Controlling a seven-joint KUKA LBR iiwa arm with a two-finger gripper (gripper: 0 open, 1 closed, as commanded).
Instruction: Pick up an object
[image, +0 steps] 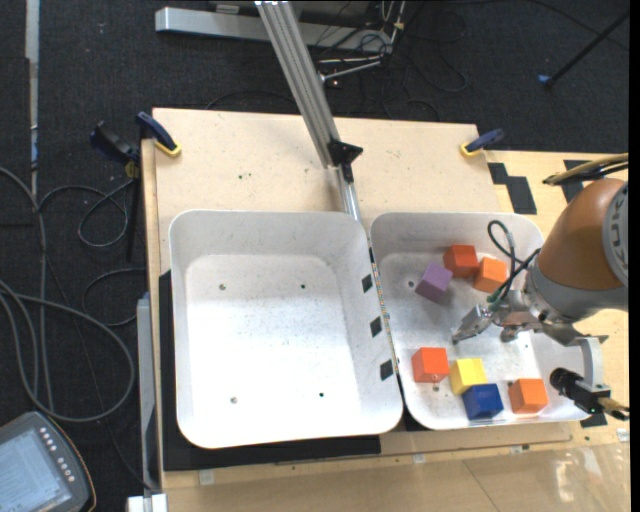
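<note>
Yellow block near right bin front edge, between orange block and blue block. Gripper just behind it, fingers spread, holding nothing.

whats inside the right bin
The right bin holds a purple block, four orange blocks, a yellow block and a blue block. The claw hangs over its middle; the arm covers the right part.

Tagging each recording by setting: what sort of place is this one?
Probably a robotics lab bench set up for bin picking. Two white bins sit on a clamped board, coloured blocks lie in the right one, and loose cables run over dark carpet.
</note>
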